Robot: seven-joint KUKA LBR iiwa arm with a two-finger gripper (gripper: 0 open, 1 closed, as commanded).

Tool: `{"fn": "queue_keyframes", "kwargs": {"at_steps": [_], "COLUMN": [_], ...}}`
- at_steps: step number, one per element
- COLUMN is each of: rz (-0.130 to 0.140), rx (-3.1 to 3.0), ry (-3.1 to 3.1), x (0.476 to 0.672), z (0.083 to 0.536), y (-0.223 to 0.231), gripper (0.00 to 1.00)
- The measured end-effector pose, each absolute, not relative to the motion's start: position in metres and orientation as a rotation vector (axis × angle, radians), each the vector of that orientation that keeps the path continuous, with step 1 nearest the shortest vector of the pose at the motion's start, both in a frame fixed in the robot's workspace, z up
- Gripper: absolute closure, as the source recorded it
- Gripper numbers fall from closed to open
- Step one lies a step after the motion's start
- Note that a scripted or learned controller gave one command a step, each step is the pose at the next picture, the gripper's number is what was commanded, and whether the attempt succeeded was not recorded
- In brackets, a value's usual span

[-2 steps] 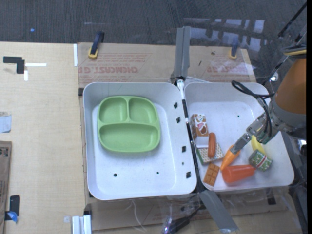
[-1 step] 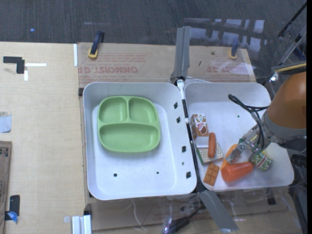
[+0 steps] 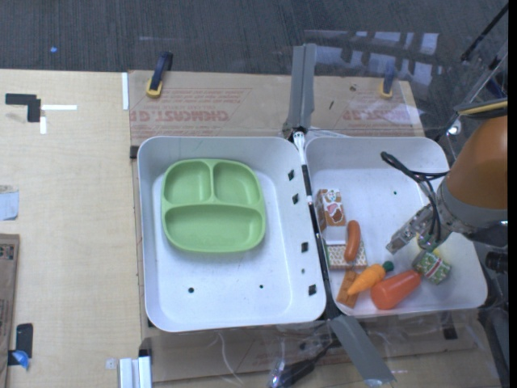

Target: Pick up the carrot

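Camera view shows the bench (image 3: 65,217) first, light wood, carrying two shallow white bins side by side. Left bin (image 3: 218,297) holds a green divided plate (image 3: 214,206), which lies in the far left part of that bin. Right bin (image 3: 380,184) holds the small things, all of them near its front edge and its left wall.

The arm (image 3: 485,176) reaches in from the right side, over the right edge of the right bin. Its gripper (image 3: 414,233) hangs low above the middle-right part of this bin, tilted down toward the left. I cannot tell if the fingers are spread or pressed together, because they are too blurred and dark.

A red pepper-like toy (image 3: 396,289) lies at the front edge of the right bin. Just left of it, and touching it or nearly so, lies the carrot (image 3: 365,280), near the front left corner. Its long axis runs diagonally: the green top end points to the far right, the thin orange tip points to the front left corner. The gripper is apart from the carrot, farther right and back.

A small sausage (image 3: 353,242) lies on a flat packet (image 3: 346,255) beside the left wall, with a printed box (image 3: 331,209) behind them. A green and yellow patterned item (image 3: 432,267) sits near the right edge, just in front of the gripper.
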State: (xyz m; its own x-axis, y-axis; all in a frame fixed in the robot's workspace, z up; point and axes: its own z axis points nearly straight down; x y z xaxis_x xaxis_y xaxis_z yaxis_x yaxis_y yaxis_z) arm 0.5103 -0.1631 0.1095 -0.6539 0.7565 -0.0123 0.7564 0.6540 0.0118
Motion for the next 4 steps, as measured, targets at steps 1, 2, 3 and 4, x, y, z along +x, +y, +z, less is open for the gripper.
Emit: {"fn": "queue_keyframes", "kwargs": {"at_steps": [1, 2, 3, 4], "rz": [0.0, 0.0, 0.0, 0.0], "rx": [0.953, 0.953, 0.831, 0.837], "ry": [2.991, 2.991, 3.028, 3.025], "x": [0.502, 0.502, 0.478, 0.478], "z": [0.196, 0.196, 0.092, 0.101], "y": [-0.082, -0.082, -0.096, -0.097], "gripper": [1.0, 0.0, 0.0, 1.0]}}
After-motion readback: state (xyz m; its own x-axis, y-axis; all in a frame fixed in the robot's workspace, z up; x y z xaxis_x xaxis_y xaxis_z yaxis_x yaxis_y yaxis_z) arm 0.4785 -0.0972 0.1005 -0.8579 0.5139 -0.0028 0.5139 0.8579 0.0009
